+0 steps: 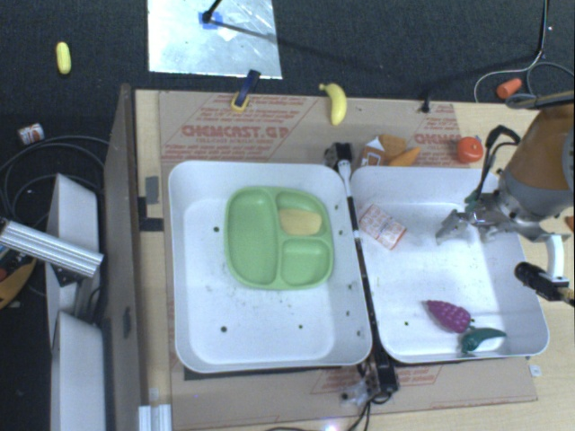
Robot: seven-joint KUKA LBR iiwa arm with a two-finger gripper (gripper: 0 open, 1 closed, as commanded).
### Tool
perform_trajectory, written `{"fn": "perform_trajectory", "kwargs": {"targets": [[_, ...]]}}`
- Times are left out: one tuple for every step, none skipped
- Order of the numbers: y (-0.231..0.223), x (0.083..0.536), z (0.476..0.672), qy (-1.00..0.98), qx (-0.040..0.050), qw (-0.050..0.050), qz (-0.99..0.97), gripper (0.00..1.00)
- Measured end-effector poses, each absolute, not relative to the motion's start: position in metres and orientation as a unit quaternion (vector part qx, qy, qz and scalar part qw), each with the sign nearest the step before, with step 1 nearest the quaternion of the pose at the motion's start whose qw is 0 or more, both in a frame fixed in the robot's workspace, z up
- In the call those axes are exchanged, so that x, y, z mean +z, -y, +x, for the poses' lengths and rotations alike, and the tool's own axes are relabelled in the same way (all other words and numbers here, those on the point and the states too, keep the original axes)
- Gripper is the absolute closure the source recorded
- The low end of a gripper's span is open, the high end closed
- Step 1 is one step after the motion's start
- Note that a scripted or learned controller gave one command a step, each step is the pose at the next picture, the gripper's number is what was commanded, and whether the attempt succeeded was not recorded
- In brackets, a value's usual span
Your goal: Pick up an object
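A purple plastic bunch of grapes lies at the lower right of the white right-hand bin, a pink-checked packet at its upper left; the arm's grey two-finger gripper hovers between them, fingers spread, holding nothing

"CHEMCAST GP" in red on cardboard sheet under bins; repeated, partly hidden.
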State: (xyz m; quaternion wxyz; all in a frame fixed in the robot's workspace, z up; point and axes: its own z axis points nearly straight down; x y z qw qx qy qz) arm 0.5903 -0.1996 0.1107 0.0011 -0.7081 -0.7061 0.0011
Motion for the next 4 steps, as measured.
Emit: {"fn": "perform_trajectory", "kwargs": {"targets": [[0.197,0.151,0.535,0.707,0.0003,0.0,-0.708,0.0],[0.123,0.082,0.485,0.709,-0.0002,0.002,-0.705,0.0],[0.127,0.096,0.489,0.708,-0.0022,-0.001,-0.706,1.0],[0.127,0.106,0.489,0.708,-0.0029,-0.002,-0.706,1.0]]}}
